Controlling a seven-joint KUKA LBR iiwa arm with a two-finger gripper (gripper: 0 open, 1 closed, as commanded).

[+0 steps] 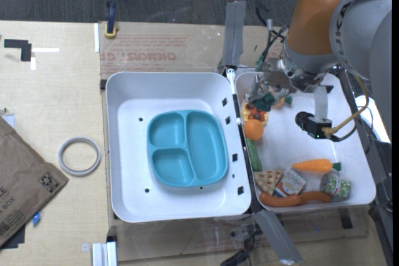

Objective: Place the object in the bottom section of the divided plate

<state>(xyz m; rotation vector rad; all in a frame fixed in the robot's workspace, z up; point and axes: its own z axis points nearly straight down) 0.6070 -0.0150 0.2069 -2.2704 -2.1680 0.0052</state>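
Both white bins (118, 152) touch; divided plate (187, 147) sits clear of walls, gripper (265, 93) among toys, its state unreadable.

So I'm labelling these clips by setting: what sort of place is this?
Probably a robotics lab bench: a robot arm reaches over two white bins, one holding a blue divided plate, the other toy food like a carrot.

Single fixed camera, high above the bench (50, 103), looking down at a slant from the near side and far enough off to take in both white bins (118, 152) whole, the arm (349, 15) entering from the right.
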